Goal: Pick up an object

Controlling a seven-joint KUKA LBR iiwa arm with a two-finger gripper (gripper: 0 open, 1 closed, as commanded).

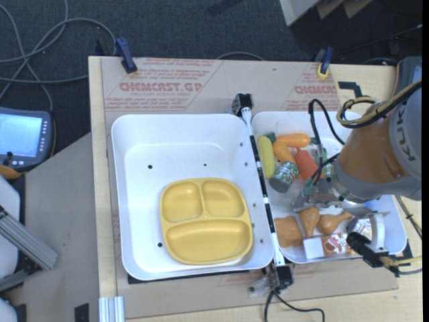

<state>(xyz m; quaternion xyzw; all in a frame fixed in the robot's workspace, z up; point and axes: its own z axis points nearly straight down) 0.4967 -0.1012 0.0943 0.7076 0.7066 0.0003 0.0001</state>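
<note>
The right bin [295, 121] holds several toy foods. A yellow corn cob [267, 155] lies along its left wall, with an orange carrot [293, 140] and a red-orange piece [306, 164] beside it. A small can [286, 174] lies on its side below them. Brown chicken-like pieces [289, 231] sit near the front, next to a white packet [326, 245]. My gripper [316, 192] reaches down into the middle of this bin, just right of the can and above the brown pieces. The arm's grey and orange wrist [369, 159] hides the bin's right part.
The left bin [134, 153] holds a yellow divided plate [206, 220] toward its front right. A divider rail [258, 173] runs between the bins. Black cables [322, 123] loop over the back of the right bin. Blue clamps [125, 54] hold the cardboard sheet at the back.
</note>
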